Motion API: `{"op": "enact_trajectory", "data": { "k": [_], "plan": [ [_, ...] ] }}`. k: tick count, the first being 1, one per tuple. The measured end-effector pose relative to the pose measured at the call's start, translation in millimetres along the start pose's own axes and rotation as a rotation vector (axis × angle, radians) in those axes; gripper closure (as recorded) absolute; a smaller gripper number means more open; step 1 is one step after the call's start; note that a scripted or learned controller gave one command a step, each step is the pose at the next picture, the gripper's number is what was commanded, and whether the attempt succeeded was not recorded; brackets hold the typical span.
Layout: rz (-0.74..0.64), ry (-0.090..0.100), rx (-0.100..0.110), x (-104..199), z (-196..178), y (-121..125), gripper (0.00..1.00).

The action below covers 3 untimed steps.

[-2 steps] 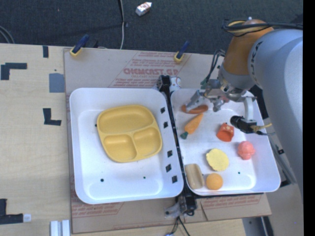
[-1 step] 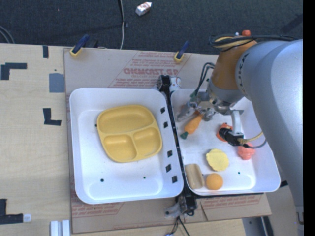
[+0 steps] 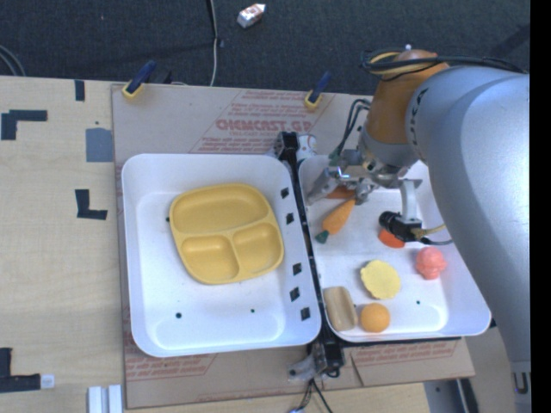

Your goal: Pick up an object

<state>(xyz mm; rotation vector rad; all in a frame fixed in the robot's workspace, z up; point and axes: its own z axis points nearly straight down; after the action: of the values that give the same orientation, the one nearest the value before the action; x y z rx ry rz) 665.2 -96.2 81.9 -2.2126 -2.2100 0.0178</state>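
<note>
My gripper (image 3: 343,189) hangs low over the back left part of the right bin (image 3: 456,312), its two silver fingers spread open. An orange carrot (image 3: 337,218) lies slanted just below it, its upper end reaching up between the fingertips; nothing is clamped. In the same bin lie a small red piece (image 3: 393,241), a pink fruit (image 3: 430,262), a yellow round slice (image 3: 380,279), an orange ball (image 3: 374,317) and a tan bread-like block (image 3: 339,307).
The left bin (image 3: 146,308) holds a yellow divided plate (image 3: 228,231). A black-clipped divider wall (image 3: 297,231) runs between the bins, close to the carrot's left. The arm's grey bulk covers the right bin's far right side.
</note>
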Motion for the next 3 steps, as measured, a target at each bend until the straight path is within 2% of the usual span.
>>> {"op": "enact_trajectory", "data": {
  "k": [1, 2, 3],
  "plan": [
    [-0.002, -0.001, 0.0, 0, -10, -1, 1.0],
    [-0.007, 0.0, -0.025, 55, -133, -46, 1.0],
    [-0.003, -0.002, -0.017, 52, -125, -46, 0.0]
  ]
}}
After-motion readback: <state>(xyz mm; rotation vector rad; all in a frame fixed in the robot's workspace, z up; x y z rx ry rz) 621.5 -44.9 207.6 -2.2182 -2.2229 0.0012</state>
